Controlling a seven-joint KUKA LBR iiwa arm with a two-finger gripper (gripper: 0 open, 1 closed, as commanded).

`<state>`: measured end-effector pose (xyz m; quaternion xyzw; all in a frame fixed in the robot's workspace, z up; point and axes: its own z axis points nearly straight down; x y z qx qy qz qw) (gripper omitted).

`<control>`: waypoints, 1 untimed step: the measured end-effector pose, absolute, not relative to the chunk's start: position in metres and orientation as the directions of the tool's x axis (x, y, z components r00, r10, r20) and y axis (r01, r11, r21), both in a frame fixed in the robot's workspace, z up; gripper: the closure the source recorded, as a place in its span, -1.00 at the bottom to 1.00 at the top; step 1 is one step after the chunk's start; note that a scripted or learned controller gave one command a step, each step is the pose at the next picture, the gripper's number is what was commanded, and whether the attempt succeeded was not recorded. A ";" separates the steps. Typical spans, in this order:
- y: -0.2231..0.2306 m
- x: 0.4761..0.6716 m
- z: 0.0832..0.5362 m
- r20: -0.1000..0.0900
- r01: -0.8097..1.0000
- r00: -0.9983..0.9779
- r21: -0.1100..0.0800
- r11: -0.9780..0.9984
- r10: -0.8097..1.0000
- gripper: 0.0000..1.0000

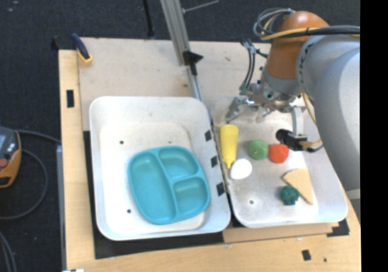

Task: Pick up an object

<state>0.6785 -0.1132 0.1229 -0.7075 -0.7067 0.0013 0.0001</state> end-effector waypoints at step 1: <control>-0.114 0.680 0.138 -0.003 1.000 0.002 0.004 -0.002 1.000 1.00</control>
